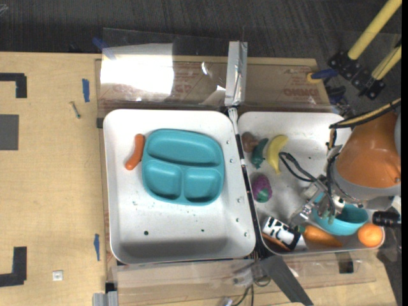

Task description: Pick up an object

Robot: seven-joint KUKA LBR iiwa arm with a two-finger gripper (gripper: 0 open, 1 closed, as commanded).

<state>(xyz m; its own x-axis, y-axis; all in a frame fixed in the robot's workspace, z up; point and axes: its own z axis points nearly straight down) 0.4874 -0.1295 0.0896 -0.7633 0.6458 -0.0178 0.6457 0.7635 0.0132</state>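
Observation:
My gripper [313,210] hangs low in the right bin [299,125], at its front right part. It is just above a teal bowl [347,222] and an orange carrot-shaped toy [322,237]. The grey wrist with its orange band [370,158] covers the bin's right side. A black and white object [280,232] lies just left of the gripper. Further left and back are a purple toy [261,187], a yellow banana [276,152] and a small teal and brown toy [254,150]. An orange ball [370,235] rests at the front right corner.
The left bin [166,238] holds a teal divided plate [183,166] and an orange sausage-shaped toy [134,152] beside it. A clear upright panel [234,72] stands behind the wall between the bins. Black cables [294,167] trail from the wrist.

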